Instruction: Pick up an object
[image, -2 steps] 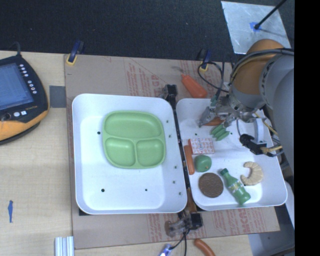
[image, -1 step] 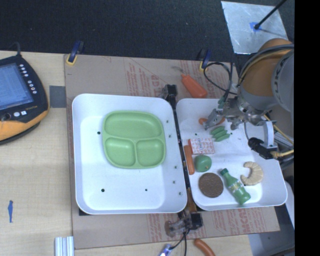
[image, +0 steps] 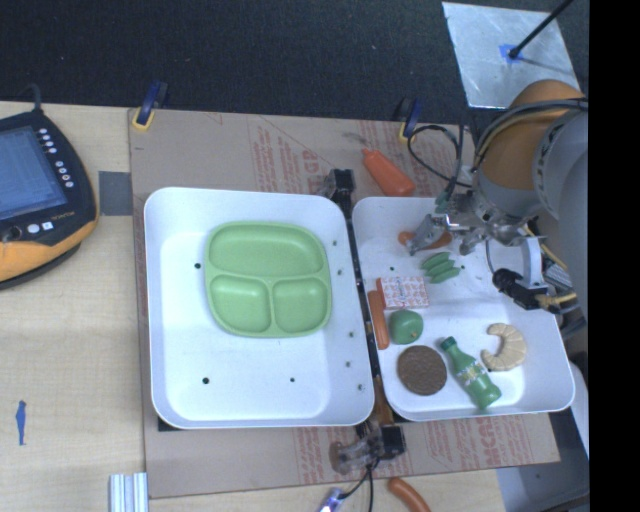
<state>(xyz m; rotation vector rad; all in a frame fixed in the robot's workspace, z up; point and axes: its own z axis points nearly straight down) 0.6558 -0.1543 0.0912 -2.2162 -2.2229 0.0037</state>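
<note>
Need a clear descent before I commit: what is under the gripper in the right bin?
Below the gripper in the right bin lies a green pea pod, with a small orange-red piece at its left. The gripper body covers the bin floor directly beneath it.

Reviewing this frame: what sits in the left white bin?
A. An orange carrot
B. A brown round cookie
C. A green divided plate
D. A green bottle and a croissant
C. The left bin holds the green divided plate, lying flat with three compartments; the green bottle, croissant and brown cookie all lie in the right bin.
</note>
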